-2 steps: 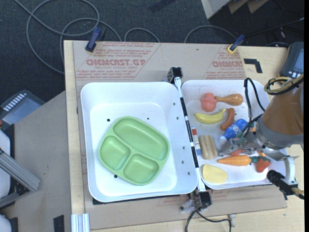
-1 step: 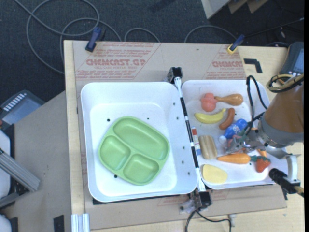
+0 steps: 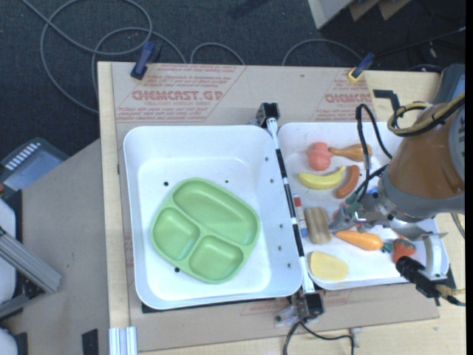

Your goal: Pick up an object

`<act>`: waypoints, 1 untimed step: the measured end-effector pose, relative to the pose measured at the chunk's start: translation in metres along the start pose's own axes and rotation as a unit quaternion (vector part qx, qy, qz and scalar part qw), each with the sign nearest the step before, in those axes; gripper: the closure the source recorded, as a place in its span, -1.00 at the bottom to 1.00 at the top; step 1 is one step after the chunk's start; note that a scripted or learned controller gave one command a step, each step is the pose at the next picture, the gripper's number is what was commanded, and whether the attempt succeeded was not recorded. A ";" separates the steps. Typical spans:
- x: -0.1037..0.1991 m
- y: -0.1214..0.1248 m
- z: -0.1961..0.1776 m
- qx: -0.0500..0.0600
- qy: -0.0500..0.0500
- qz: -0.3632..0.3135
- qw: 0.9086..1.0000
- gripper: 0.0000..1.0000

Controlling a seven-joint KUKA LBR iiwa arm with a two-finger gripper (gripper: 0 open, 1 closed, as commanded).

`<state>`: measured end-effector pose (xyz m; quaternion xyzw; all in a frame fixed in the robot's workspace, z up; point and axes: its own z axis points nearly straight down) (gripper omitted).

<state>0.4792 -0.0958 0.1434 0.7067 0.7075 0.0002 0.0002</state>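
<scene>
Several toys crowd the right bin [image 3: 414, 276] — bring your tool [image 3: 353, 217], whose state I cannot tell, straight down over the carrot [image 3: 360, 239] lying just beside it — clear of the bread slice [image 3: 318, 224].

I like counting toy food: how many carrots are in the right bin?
2 that I can see: one carrot near the bin's front, another at the back beside the pink piece. The arm may hide more.

I'm looking at a robotics lab: loose grey cables [image 3: 81, 21] are trailing over dark carpet [image 3: 44, 87] at eleven o'clock, and blue clamps [image 3: 144, 59] are pinning a printed cardboard-covered bench [image 3: 185, 91].
</scene>
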 end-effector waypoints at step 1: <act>0.069 0.027 -0.041 0.000 0.000 0.000 1.000 1.00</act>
